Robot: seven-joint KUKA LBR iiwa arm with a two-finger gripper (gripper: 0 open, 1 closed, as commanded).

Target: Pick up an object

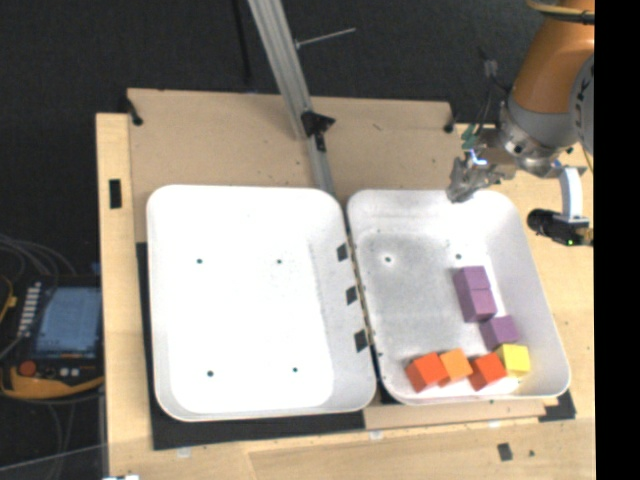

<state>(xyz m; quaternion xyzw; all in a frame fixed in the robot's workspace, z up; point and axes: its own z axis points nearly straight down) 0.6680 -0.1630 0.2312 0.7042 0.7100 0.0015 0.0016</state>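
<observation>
My gripper (464, 185) hangs over the far rim of the right bin (420, 218), below the orange band of the arm. Nothing shows between its fingertips. In the near right part of that bin lie several blocks: a long purple block (474, 292), a smaller purple block (500, 330), a yellow block (516, 357), a red block (488, 370), an orange block (456, 364) and a red-orange block (428, 371). The gripper is well away from them, toward the back of the bin.
The left bin (245, 298) sits beside the right one, joined by dark clips at the shared edge. A slanted metal pole (290, 78) rises from the back of the bench. A blue-screened device (65, 328) sits at far left off the bench.
</observation>
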